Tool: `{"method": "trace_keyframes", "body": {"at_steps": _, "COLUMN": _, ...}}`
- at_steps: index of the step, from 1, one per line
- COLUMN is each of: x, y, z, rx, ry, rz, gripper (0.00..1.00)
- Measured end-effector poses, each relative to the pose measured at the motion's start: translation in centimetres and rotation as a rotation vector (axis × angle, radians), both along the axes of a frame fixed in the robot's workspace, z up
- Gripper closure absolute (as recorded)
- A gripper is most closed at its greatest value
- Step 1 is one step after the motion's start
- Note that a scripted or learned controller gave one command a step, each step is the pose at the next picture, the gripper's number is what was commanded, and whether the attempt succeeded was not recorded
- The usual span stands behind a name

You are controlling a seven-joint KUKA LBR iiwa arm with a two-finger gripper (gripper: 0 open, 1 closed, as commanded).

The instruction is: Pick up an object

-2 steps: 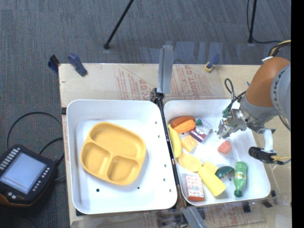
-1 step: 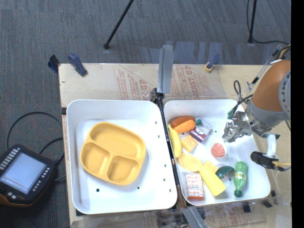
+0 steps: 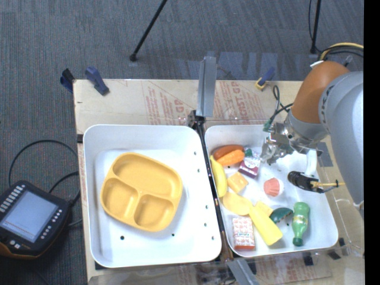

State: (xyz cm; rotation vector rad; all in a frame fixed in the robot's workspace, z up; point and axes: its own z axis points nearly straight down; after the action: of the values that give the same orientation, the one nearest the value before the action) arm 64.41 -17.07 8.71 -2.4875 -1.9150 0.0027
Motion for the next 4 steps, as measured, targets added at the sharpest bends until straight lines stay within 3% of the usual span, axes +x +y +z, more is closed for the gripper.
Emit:
{"method": "trace_keyframes", "body": {"at_steps": 1, "x": -0.8, "y": -2.6, "z": 7.7, "rx": 0.0, "ry": -0.004, "rz": 0.613, "gripper": 1.0}}
{"method": "trace_keyframes", "body": {"at_steps": 2, "x": -0.8, "y": -2.6, "z": 7.5, "rx": 0.001, "ry": -0.001, "rz": 0.613, "gripper": 0.0}}
{"method": "trace_keyframes", "body": {"at_steps": 3, "x": 0.2, "y": -1.9, "z": 17.9, "rx": -0.002, "ry": -0.007, "rz": 1.006, "gripper": 0.0}}
{"method": "trace_keyframes", "body": {"at_steps": 4, "x": -6.0, "y": 5.6, "z": 7.2, "rx": 0.011, "ry": 0.005, "rz": 1.157, "gripper": 0.0}}
